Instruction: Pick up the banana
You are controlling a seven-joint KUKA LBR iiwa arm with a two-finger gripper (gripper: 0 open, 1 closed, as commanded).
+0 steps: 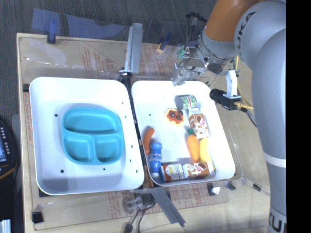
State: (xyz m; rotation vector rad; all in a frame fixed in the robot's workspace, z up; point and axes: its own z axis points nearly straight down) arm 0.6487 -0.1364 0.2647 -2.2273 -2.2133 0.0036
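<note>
The banana (pixel 205 152) is a small yellow piece lying near the right wall of the right bin (pixel 146 93). An orange carrot (pixel 193 147) lies against its left side. My gripper (pixel 181 75) hangs over the far edge of the right bin, well beyond the banana and a little to its left. Nothing shows under it except the bin's rim. A green can (pixel 186 101) sits just in front of the gripper.
The right bin also holds an orange flower-shaped toy (pixel 174 115), a small carton (pixel 198 124), a sausage (pixel 147 138), a blue bottle (pixel 155 159) and a flat box (pixel 187 170) along the near wall. The left bin (pixel 43 96) holds a blue divided tray (pixel 92 135).
</note>
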